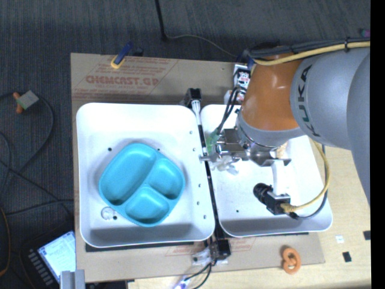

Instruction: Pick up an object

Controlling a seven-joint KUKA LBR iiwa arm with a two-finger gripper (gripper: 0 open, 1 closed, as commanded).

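A light blue divided plate [142, 183] lies in the left bin [90, 131], tilted toward the lower right. My gripper [221, 155] is low over the left edge of the right bin [301, 221], close to the wall between the two bins. The grey and orange wrist [271, 101] covers most of it from above. A small green item [212, 140] shows right beside the gripper at the divider; whether it is held cannot be seen.
A small clear ring [107, 212] lies at the left bin's lower left. A black cable connector [269, 198] hangs over the right bin. On the bench lie an orange ring [290, 258] in front and a blue-yellow clip [122, 54] at the back.
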